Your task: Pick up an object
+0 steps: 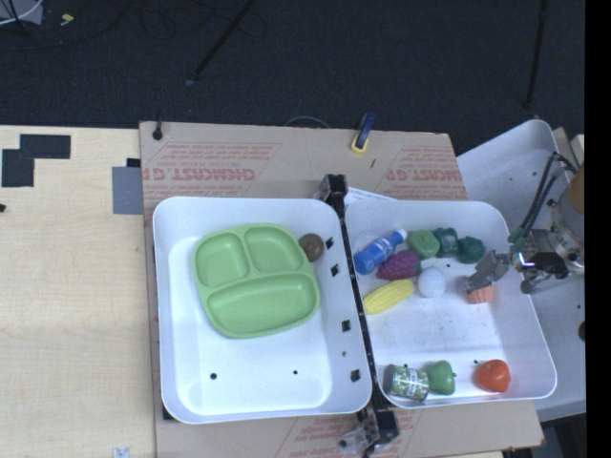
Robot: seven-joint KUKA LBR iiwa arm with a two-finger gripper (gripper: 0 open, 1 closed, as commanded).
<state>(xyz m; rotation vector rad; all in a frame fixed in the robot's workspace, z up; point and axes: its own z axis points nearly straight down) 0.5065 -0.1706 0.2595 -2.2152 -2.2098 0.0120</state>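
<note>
Orange block [481,295] near right bin's [535,351] right wall, just below gripper [489,273]; grip state impossible to tell. Green divided plate [256,280] in left bin [181,370]; red tomato [493,375] by front-right corner.

Two white bins are sitting side by side on the bench. The left bin [181,351] is holding a green divided plate [256,280] with a small brown ball [311,246] just beside its upper right corner. The right bin [449,337] is holding a blue bottle [379,251], a yellow corn cob [388,297], a white ball [432,282] and a red tomato [493,375] — well apart from the cluster. The gripper [485,277] is hovering near the right wall, just above a small orange piece [480,295].
</note>
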